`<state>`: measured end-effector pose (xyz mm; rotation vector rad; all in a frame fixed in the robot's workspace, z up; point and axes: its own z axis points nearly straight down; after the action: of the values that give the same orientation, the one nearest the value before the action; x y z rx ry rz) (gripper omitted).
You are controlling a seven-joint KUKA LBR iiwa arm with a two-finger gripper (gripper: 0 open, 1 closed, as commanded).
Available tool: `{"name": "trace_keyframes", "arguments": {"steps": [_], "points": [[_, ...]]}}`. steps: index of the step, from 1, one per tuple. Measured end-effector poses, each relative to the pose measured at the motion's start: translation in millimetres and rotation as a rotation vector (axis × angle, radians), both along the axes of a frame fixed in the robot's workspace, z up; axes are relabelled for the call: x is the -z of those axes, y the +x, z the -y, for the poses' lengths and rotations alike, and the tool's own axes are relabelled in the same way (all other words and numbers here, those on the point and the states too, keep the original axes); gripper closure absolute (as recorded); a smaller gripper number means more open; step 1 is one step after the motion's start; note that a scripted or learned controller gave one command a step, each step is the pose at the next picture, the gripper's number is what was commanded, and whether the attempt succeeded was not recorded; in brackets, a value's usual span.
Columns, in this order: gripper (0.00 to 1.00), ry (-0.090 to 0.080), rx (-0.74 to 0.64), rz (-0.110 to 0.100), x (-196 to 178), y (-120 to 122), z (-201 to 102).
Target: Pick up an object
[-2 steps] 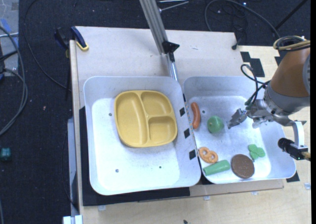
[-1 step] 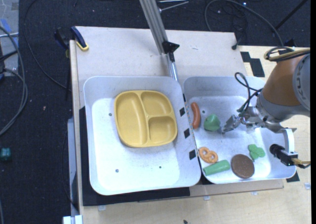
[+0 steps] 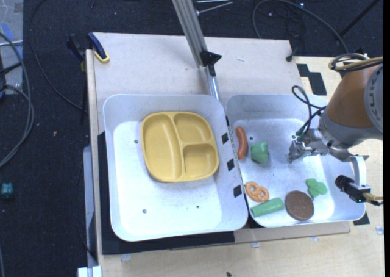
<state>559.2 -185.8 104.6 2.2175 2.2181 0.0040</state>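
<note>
In the camera view the gripper (image 3: 295, 151) hangs low at the frame's right over the right bin (image 3: 274, 108), and I cannot tell how it is set. The nearest piece, a green block (image 3: 260, 152), lies just to its left, with the sausage (image 3: 242, 142) beyond, its long axis running up-down the frame.

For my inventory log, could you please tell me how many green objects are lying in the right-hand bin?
3. A green block sits beside the hot dog, a long green piece lies at the front beside the pretzel, and a small green piece lies near the brown disc. The arm may hide more.
</note>
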Motion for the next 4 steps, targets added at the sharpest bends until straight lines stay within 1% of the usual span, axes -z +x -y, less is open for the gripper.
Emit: {"name": "trace_keyframes", "arguments": {"steps": [1,2,3,4], "points": [[1.0,-0.001,-0.002,0.001,-64,0,2],[1.0,-0.002,-0.002,0.002,-118,2,13],[1.0,0.001,0.0,-0.006,-102,2,13],[1.0,0.003,-0.006,-0.006,-109,-3,-30]]}}
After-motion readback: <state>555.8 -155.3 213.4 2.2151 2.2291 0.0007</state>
